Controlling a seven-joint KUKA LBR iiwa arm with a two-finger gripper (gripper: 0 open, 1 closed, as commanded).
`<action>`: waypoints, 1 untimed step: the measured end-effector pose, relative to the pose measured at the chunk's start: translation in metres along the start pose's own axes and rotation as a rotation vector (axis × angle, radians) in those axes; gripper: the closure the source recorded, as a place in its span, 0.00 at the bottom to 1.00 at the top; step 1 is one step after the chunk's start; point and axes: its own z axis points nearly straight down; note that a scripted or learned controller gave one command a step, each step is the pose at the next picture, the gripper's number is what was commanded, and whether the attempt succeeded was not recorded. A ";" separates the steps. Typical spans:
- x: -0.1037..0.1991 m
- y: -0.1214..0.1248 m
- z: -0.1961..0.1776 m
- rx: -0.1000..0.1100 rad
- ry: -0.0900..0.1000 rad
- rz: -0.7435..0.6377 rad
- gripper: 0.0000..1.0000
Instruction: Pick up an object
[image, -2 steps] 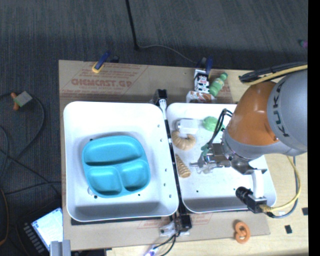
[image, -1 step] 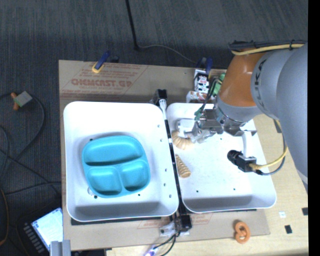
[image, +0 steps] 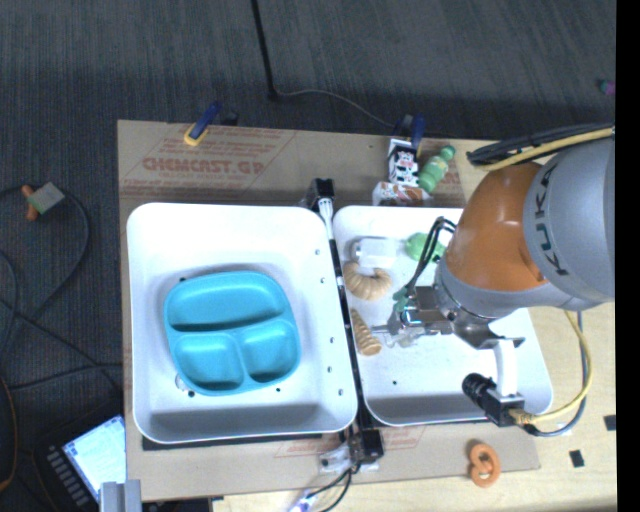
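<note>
Hung low over the right bin (image: 520, 385), near its left half. Could not tell the spread of the fingers (image: 412, 322): too blurred and too far tucked under the wrist to call wide or narrow. Saw nothing clearly between them, so counted nothing as held.

Found the nearest candidate, a tan ridged piece (image: 366, 334), just to the left of the fingers and close against the bin's left wall. Found a tan braided ring (image: 372, 282) up and to the left of the fingers, near; a green piece (image: 420, 244) above them; a pale clear thing (image: 368, 247) beyond the ring. Noted the blue divided plate (image: 232, 328) well apart to the left of the fingers, in the other bin (image: 150, 230).

Judged the step to be the last approach before a grasp. To do it well: should have centred over one piece only, likely the ridged one; set the closing line across its narrow side; kept off the wall; gone right down to the bin floor before closing; then lifted straight up. Otherwise risked catching the wall or nudging the piece aside.
</note>
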 end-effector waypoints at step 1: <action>0.030 0.086 -0.001 -0.002 0.000 -0.002 1.00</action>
